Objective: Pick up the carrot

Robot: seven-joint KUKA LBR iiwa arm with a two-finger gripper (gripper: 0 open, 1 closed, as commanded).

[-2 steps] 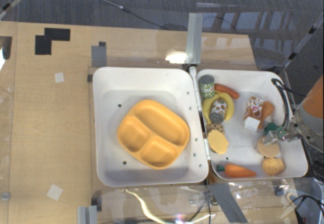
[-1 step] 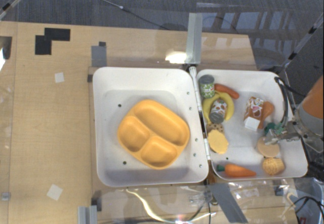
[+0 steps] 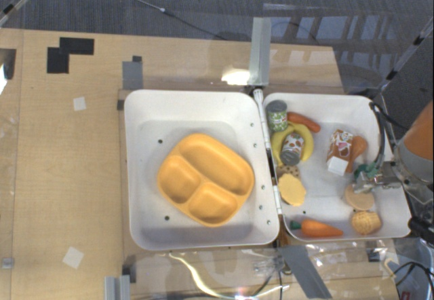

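Observation:
The carrot (image 3: pixel 320 229), orange with a small green top, lies flat along the front wall of the right bin (image 3: pixel 325 103), its tip pointing right. My gripper (image 3: pixel 367 177) hangs over the right side of that bin, up and to the right of the carrot and apart from it. It sits just above a tan round cookie (image 3: pixel 359 199). The arm's grey body and orange band enter from the right edge.
The right bin also holds a green can (image 3: pixel 277 116), an orange-red sausage-like piece (image 3: pixel 303 121), a banana (image 3: pixel 302 143) under a tin (image 3: pixel 292 148), a yellow disc (image 3: pixel 292 190), a bread pack (image 3: pixel 340 147) and a waffle ball (image 3: pixel 366 222). A yellow divided plate (image 3: pixel 205 178) lies in the left bin (image 3: pixel 146 115).

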